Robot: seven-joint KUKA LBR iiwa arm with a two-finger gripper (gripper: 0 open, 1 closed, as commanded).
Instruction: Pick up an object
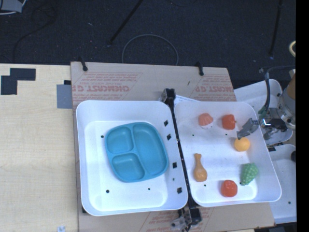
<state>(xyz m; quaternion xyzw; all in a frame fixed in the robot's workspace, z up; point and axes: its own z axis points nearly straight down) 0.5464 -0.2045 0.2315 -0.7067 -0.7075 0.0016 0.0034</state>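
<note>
The gripper reaches over the right bin's right side, just above a yellow-orange ball; whether its fingers are apart or closed cannot be told. Nearby lie a red piece and a green cluster, possibly grapes. The left bin holds a blue tray.

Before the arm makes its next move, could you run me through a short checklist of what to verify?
1. Gripper over the right bin: ok, at its right edge.
2. Nearest target: yellow-orange toy lies just below the gripper: ok.
3. Anything between the fingers: cannot tell.
4. Room around that target: red toy and green toy lie apart from it: ok.
5. Blue divided plate in the left bin, away from the arm: ok.
</note>
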